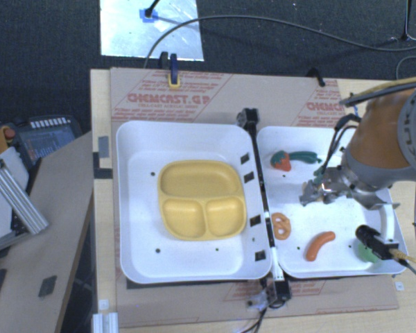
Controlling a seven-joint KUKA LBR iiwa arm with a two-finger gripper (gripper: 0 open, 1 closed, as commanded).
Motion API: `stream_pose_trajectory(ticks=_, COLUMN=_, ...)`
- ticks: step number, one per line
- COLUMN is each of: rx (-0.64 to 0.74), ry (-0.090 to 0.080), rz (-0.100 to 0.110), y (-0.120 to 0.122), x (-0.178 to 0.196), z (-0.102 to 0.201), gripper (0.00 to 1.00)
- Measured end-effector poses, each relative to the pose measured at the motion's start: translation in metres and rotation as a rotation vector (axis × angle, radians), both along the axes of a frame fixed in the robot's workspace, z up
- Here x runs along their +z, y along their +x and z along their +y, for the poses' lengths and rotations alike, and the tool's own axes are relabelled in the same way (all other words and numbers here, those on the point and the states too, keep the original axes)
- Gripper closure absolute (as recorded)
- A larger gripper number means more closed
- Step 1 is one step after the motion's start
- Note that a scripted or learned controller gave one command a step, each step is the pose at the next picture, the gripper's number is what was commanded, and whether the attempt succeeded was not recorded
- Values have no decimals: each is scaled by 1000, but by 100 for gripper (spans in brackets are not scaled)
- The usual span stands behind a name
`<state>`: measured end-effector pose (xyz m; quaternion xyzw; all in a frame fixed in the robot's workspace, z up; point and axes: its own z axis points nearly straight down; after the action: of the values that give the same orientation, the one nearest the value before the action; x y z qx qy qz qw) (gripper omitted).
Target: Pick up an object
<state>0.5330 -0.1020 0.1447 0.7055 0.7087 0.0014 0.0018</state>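
In the right bin, my gripper hangs over the bare white floor near the middle. A toy carrot, orange-red with a green top, lies at the back left of that bin, up and to the left of the gripper. Close to the divider on the left is an orange pretzel. An orange sausage rests toward the front, below the gripper. A green piece peeks out at the front right, partly hidden by the arm's hardware. Nothing shows between the gripper's tips.
The left bin holds a yellow divided plate. A black divider strip runs between the two bins. The grey and orange arm covers the right bin's back right corner.
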Motion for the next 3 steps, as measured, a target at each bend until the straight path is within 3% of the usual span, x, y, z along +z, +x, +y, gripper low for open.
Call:
stream_pose_trajectory(ticks=2, rx=1, ry=-1, rz=-2, y=-2, x=99, z=2, gripper=100)
stream_pose_trajectory(ticks=3, rx=5, ry=2, rz=2, y=12, x=89, z=59, gripper=100)
